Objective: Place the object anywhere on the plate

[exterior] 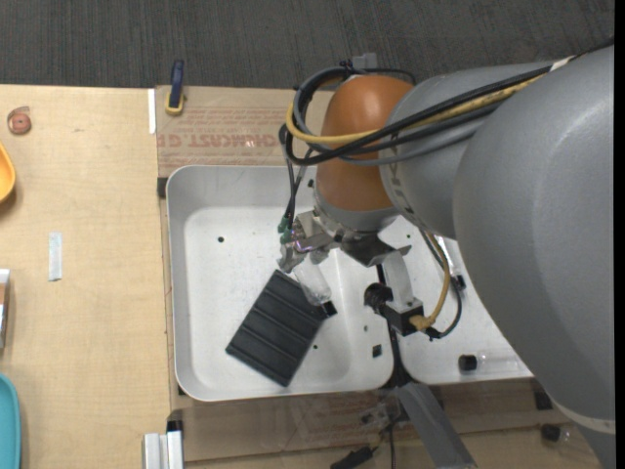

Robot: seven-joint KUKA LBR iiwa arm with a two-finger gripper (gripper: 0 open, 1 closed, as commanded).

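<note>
Two white bins (195,291); one black ribbed plate (275,328); one grey arm (508,213); one blue clamp (177,74).

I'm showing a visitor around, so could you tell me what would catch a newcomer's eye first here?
The big grey arm with its orange band fills the right side, reaching over the white bin. Below its gripper, a black ribbed slab lies tilted on the bin floor.

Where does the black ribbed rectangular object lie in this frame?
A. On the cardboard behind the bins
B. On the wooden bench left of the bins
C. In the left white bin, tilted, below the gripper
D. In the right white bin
C: the black ribbed rectangular object lies tilted on the floor of the left white bin, just below the gripper.
</note>
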